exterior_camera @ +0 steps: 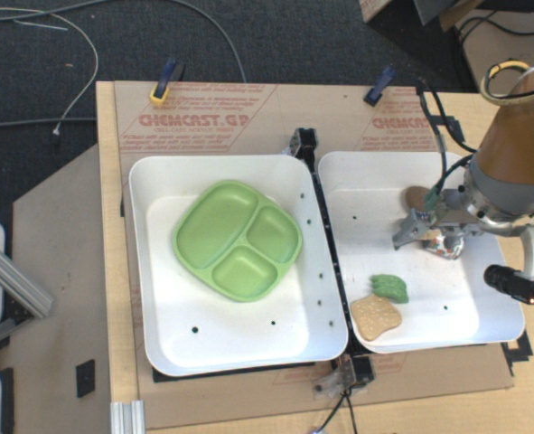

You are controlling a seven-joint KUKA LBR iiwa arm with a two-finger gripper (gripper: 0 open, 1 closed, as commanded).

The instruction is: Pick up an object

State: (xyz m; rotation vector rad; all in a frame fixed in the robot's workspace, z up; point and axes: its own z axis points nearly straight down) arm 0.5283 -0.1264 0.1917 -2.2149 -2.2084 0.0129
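My gripper point(426, 231) hangs low over the middle of the right bin point(357, 188), at the end of the grey arm with the orange band point(515, 147). Just under it on its right lies a small red and white thing point(447, 246), partly hidden by the wrist. A brown round thing point(416, 196) sits just behind the gripper. Toward the front of the same bin lie a small green piece point(390, 287) and a tan cookie-like piece point(375, 317), both well apart from the gripper.
The left bin point(149, 242) holds a green divided plate point(238, 240). A black divider strip point(323, 233) runs between the bins. Blue clamps point(164, 80) point(379, 86) stand at the back of the board. Cables point(443, 129) trail along the arm.
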